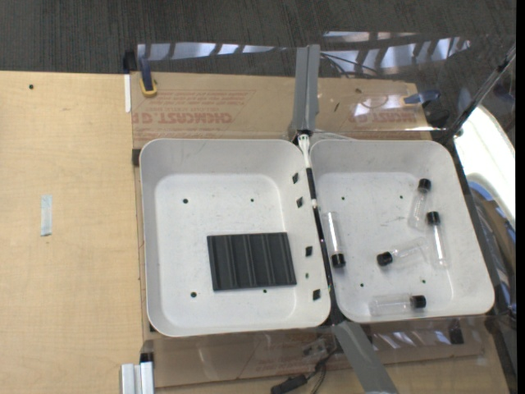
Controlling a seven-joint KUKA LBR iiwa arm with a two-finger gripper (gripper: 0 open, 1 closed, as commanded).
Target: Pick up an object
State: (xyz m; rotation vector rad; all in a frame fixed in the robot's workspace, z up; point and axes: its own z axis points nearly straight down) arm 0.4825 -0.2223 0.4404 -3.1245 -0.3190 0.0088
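Observation:
Several clear plastic vials with black caps lie scattered in the right bin [361, 162]. One vial [334, 235] lies along the bin's left wall, cap toward the front. Another vial [396, 304] rests near the front wall. A third vial [399, 257] lies near the middle, and more vials [435, 238] lie toward the right wall. In the left bin [164, 220], a flat black ribbed pad [250, 261] sits front of centre.
Brown cardboard [213, 113] with red print lies behind the bins. A bare wooden bench top [66, 220] stretches to the left. A grey post [306, 89] rises between the bins at the back. Cables and metal fittings [476, 138] crowd the right side.

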